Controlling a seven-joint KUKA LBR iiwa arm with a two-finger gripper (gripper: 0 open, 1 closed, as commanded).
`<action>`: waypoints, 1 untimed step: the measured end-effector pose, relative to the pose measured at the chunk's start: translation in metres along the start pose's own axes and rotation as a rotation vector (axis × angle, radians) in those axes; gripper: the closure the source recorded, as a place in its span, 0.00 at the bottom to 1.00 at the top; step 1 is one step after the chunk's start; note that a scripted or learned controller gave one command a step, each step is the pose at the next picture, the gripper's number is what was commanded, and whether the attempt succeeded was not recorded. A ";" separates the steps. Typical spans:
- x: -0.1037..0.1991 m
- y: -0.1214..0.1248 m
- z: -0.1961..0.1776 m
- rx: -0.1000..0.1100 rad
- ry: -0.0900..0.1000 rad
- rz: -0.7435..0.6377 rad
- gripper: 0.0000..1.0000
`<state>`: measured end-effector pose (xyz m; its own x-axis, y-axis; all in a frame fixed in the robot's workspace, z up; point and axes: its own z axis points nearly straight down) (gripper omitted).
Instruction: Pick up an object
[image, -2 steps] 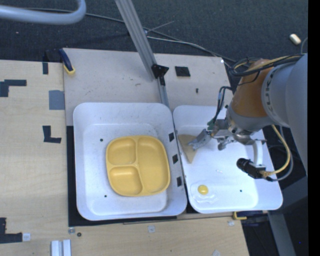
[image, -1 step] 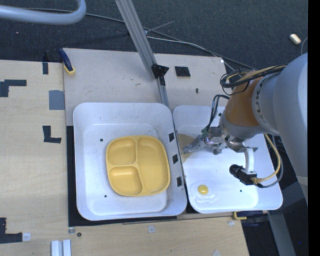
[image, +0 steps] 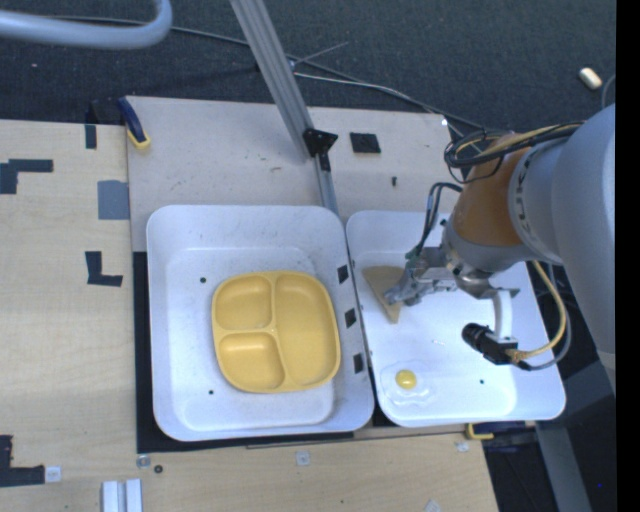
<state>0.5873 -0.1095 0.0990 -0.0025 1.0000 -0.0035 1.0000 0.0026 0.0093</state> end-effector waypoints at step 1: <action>0.004 -0.008 -0.051 0.007 0.003 0.001 1.00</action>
<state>0.5789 -0.1053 0.1495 -0.0015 1.0000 -0.0004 1.0000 0.0015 0.0024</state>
